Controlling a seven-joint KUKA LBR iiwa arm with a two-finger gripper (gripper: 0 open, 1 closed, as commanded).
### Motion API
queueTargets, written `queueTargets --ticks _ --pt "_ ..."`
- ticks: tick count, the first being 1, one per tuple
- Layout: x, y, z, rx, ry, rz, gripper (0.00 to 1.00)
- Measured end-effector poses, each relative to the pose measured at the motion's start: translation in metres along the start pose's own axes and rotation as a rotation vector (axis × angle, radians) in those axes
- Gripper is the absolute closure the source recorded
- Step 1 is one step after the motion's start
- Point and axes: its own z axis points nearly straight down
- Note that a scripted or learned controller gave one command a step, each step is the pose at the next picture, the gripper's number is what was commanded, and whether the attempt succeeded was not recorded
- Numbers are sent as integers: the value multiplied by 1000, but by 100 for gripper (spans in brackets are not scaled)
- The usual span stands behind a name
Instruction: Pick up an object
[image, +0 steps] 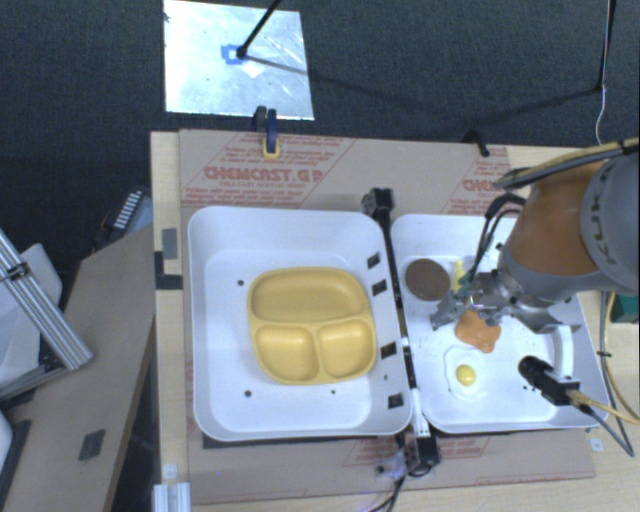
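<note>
Gripper (478, 312) sits over an orange piece (477, 333) in the right bin (500, 415) — finger state and the piece's long axis unclear; cardboard beneath, dark carpet beyond.

Both white bins (215, 300) appear to be smooth moulded plastic with a faint sheen. The yellow divided tray (305, 325), well to the left of the gripper (470, 305), looks like matt plastic. Just below the gripper, the orange piece (478, 332) and the fried-egg piece (463, 375) seem smooth, toy-like plastic. The brown disc (428, 280) beside it is dull. The board (300, 172) beneath looks like printed cardboard. The arm's orange band (550, 225) is glossy.
</note>
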Motion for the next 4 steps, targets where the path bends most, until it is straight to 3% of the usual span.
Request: queueTargets --ticks 1,2,4 --pt "0 0 52 0 0 0 0" --pt "0 1 39 -4 -1 0 100" --pt "-4 12 -61 -9 -2 -3 100"
